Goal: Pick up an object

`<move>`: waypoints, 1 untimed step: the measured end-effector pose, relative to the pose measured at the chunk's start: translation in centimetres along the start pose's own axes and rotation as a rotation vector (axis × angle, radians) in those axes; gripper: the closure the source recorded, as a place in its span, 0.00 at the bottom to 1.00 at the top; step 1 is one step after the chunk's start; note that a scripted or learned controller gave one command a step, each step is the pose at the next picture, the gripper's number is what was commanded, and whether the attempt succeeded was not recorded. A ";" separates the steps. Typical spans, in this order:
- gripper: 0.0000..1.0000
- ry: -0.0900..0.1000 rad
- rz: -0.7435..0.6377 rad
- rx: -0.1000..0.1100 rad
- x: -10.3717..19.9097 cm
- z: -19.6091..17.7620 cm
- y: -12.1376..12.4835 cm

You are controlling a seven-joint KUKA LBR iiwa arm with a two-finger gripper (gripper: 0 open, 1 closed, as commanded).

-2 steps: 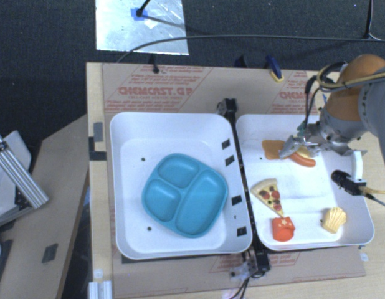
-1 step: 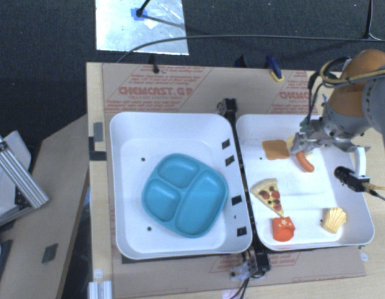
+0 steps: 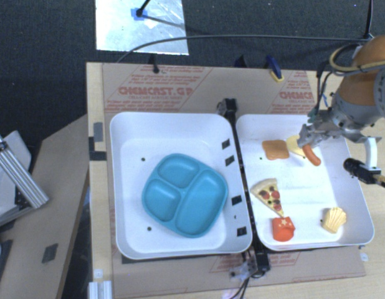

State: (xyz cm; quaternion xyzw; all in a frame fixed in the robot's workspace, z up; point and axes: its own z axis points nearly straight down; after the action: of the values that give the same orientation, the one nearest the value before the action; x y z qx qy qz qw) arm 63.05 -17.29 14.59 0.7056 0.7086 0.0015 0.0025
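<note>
Your gripper (image 3: 309, 141) sits low over the right bin's (image 3: 351, 185) far edge, right at the hot dog (image 3: 311, 156) and yellow piece (image 3: 295, 146); whether it's spread or pinching, you cannot tell. Open floor lies mid-bin, between toast (image 3: 275, 149), pizza slice (image 3: 268, 195), tomato (image 3: 283, 228) and shell (image 3: 334, 219).

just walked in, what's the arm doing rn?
The gripper is down at the far side of the right bin, right by the hot dog and a yellow piece, with a toast slice alongside. Nothing is visibly lifted. A pizza slice, a red item and a pale shell-shaped piece lie nearer the camera in the same bin. The left bin holds a blue divided plate.
</note>
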 end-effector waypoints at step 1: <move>1.00 0.000 -0.001 -0.001 0.5 -4.5 0.3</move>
State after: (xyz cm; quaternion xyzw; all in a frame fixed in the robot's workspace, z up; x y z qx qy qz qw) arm 63.31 -16.82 19.13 0.7050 0.7092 0.0018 0.0029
